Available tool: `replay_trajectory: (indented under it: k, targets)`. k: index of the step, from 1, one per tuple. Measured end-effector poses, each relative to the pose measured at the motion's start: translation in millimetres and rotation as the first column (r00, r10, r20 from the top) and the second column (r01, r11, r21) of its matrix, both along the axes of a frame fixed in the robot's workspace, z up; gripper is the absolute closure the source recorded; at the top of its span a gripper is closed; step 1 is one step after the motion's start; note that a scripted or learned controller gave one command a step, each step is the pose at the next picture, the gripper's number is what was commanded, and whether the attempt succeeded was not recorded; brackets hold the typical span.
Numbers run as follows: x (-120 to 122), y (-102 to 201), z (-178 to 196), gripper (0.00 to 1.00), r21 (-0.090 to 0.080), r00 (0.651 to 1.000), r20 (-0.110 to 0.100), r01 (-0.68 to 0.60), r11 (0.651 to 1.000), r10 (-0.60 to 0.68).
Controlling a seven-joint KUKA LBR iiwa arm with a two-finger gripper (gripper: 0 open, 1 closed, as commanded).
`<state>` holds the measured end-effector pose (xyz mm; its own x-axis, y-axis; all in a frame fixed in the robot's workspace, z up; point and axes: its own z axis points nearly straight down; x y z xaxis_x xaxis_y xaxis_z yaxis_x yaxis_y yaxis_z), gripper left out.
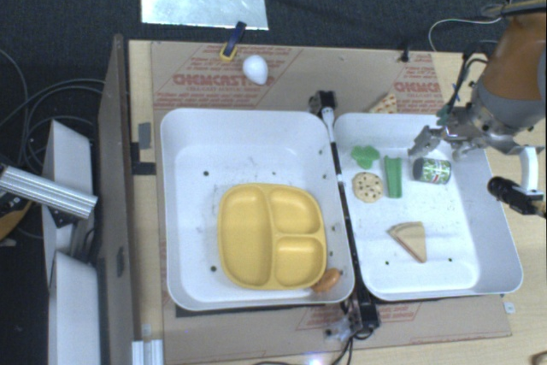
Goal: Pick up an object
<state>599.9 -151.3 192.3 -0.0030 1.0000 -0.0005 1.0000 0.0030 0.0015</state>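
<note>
We see the gripper (433,151) low over the right bin (491,269), near its far edge, fingers spread around a small green can (432,172) lying on its side. It looks light, rigid and prone to rolling; we'd pinch across its rounded body.

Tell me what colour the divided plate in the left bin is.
Yellow. The divided plastic plate shows clearly in the camera view, lying in the left white bin.

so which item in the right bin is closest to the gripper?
The green-labelled can, lying on its side right under the gripper. The cookie, green stick and wedge sit farther left or nearer the camera.
</note>
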Motion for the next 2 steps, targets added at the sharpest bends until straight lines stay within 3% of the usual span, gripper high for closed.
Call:
replay_trajectory:
  k: [1,2]
  targets:
    - [29,44,-113,0.00,0.002,1.000,-0.002,-0.005,1.000,0.005]
    - [30,41,-96,1.00,0.000,1.000,0.004,-0.002,1.000,0.002]
